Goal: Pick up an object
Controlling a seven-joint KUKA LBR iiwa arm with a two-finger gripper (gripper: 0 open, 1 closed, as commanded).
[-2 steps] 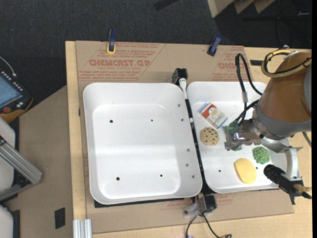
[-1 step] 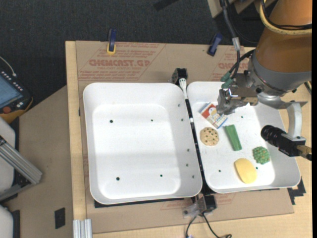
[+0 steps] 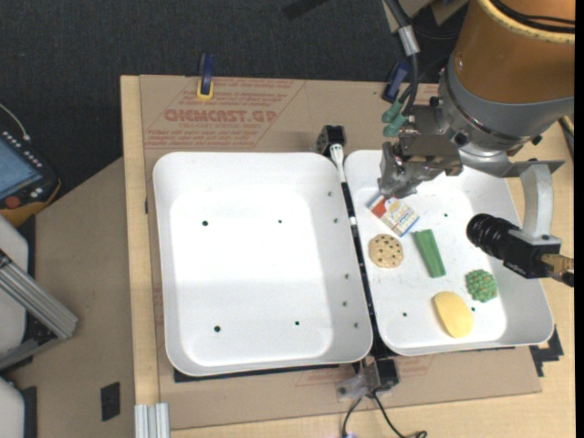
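Starting at the left, we see the left bin (image 3: 255,263) holding nothing but its bare white floor, resting on the cardboard-covered worktop (image 3: 219,108). A black divider clip (image 3: 330,140) sits at the top of the seam between the two bins.

Moving across that seam, we reach the right bin (image 3: 511,331), where all the objects lie. Nearest the seam is a small red, white and blue packet (image 3: 394,213), and just below it a round cookie (image 3: 386,251). Beside these lies a green stick (image 3: 430,253), then a yellow lemon-shaped piece (image 3: 453,314) toward the front, and a green broccoli-like piece (image 3: 481,286) further right.

The hand (image 3: 400,181) hangs low over the upper left of the right bin, directly above the packet and seemingly touching or nearly touching its top edge. Whether it is released or clenched we cannot tell, as the wrist hides that.

We judge the task barely begun: the arm is positioned over a likely target, the packet, but nothing appears lifted. Every object rests on the bin floor, so the grasp and the lift remain to be done.
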